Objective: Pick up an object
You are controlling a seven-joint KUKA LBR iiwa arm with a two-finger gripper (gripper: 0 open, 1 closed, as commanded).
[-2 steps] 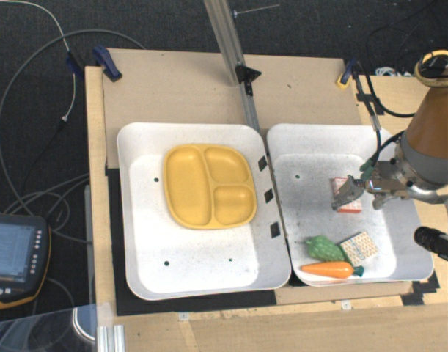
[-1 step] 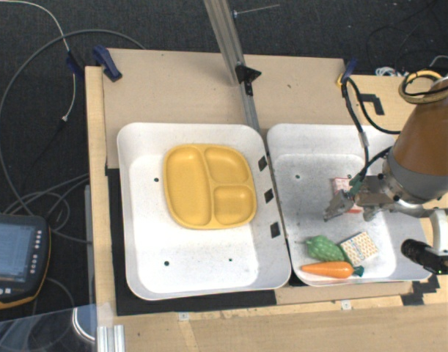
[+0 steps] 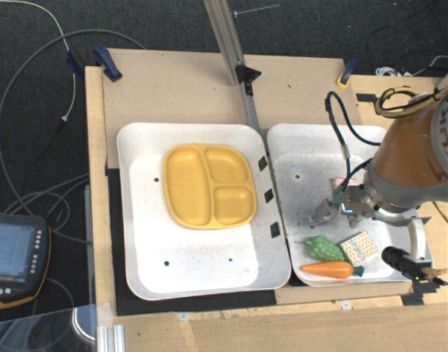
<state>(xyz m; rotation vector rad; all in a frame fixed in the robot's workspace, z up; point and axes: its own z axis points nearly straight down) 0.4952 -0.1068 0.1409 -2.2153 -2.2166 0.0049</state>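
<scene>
The gripper (image 3: 332,210) hangs just above the green toy (image 3: 325,248), its finger spread unclear, no lettering legible anywhere.

**Robot lab test cell**

Looks like a robotics lab, not a home or shop. Plywood bench (image 3: 209,72) w/ blue clamps (image 3: 106,62) at the corners, standing on dark carpet. Loose cables (image 3: 40,123) trail over the floor, and a teach pendant (image 3: 15,259) sits at lower left. A KUKA arm (image 3: 410,160) reaches over two white bins (image 3: 136,196). An aluminium pole (image 3: 224,28) rises from the bench.
</scene>
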